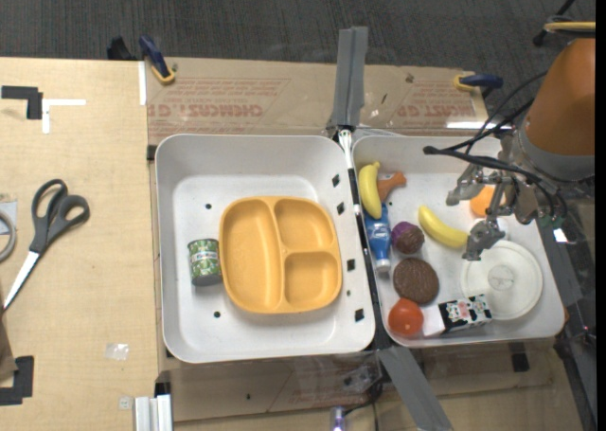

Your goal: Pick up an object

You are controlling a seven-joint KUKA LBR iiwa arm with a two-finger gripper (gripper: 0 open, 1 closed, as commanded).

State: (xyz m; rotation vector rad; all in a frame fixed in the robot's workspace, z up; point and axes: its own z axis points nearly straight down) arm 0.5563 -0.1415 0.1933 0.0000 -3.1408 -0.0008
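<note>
End effector (478, 214): You have it hanging low over the right bin (544, 325), at that bin's far right. How wide it stands, and whether it carries anything, you cannot tell from this slant.

Nearest candidate: The loose banana (441, 226) lies just to the end effector's left, near its tip, curved and flat on the bin floor.

How it will handle: Judge it light, firm enough to squeeze gently, with a smooth skin that could slide. Take it across the thick middle of the curve, not at the tapering ends.

Directly beneath: A white round lid or dish (502, 278) sits just below the end effector. It looks thin, flat and slick, so a poor choice.

Behind it: An orange fruit (482, 200) is partly hidden by the end effector. Round and likely to roll.

Farther left: A purple ball (408, 237), a brown disc (415, 279) and a red tomato (405, 316) lie well clear. Treat the tomato as soft.

Crowding: A second banana (369, 189) and a blue bottle (379, 242) lie against the far left wall, awkward to close around.
</note>
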